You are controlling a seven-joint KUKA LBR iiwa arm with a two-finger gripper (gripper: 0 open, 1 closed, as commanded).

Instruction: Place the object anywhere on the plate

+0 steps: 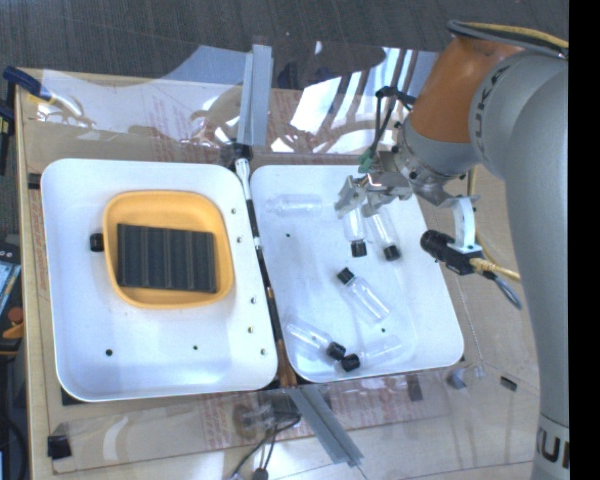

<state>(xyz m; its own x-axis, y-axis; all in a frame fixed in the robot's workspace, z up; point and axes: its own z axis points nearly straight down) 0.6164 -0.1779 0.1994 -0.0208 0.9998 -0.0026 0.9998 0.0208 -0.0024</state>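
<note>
Gripper (373, 249) over the right bin (432, 340), toward its far edge, fingers spread apart with nothing visible between them, black tips pointing down at bare bin floor. Nothing picked yet, so grasp step in hand. Likely target: clear vial (367, 295) with black cap, lying on its side mid-bin, just nearward of the fingertips, slanted relative to the bin edges. More clear vials (325, 344) bunched along the near edge, touching or overlapping, hard to separate by eye; one more faint vial (291, 206) near the far-left corner. Pick the mid-bin one: lone, clear space on both sides. Shift nearward until centred over the vial body, not the cap. Rotate the wrist so the fingers close across the short axis; closing along the length probably just shoves it. Expect rolling: smooth, round, light, transparent. Descend close to the bin floor before closing, then close slowly. Lift straight up and confirm the vial sits between the fingers before traversing. Then carry over the divider to the left bin (65, 353) and onto the yellow plate (158, 210), sitting mid-bin. Aim for the dark ridged insert (170, 258) at plate centre, grooves likely to stop a roll. Release low, not from height; otherwise risk of bounce off the plate rim.
</note>
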